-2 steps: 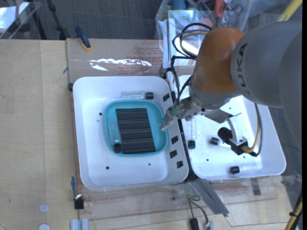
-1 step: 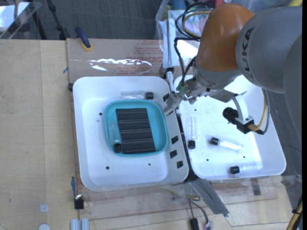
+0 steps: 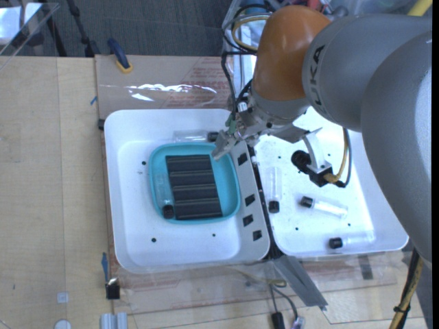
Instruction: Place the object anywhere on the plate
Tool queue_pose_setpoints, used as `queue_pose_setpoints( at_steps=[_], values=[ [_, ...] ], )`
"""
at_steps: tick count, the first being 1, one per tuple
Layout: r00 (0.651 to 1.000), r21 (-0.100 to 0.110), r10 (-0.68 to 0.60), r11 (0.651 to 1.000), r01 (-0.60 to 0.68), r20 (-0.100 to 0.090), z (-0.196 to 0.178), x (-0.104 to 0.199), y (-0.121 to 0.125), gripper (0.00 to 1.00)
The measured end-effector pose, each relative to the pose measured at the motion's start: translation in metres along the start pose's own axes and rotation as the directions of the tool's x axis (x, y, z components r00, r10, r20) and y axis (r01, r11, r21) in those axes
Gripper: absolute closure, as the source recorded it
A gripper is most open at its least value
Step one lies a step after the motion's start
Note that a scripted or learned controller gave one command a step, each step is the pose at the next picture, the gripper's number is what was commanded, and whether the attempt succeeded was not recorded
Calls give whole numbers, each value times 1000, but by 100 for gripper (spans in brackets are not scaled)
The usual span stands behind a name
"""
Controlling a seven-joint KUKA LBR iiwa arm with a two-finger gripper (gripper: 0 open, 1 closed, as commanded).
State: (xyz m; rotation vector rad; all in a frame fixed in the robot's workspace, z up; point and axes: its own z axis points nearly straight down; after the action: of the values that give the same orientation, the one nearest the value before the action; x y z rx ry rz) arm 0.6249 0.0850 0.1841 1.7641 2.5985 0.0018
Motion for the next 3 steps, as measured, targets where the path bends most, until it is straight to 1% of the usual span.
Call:
queue_pose_setpoints(
  at_steps=[1,2,3],
  values=[
    [1000,-1,-29,1000,29,1,-28,0,-11,0],
    [999,-1,-40,999,40,1,-54,-14,-17,0],
    [999,0,36,999,-36,1,-84,-4,39,0]
  ],
)
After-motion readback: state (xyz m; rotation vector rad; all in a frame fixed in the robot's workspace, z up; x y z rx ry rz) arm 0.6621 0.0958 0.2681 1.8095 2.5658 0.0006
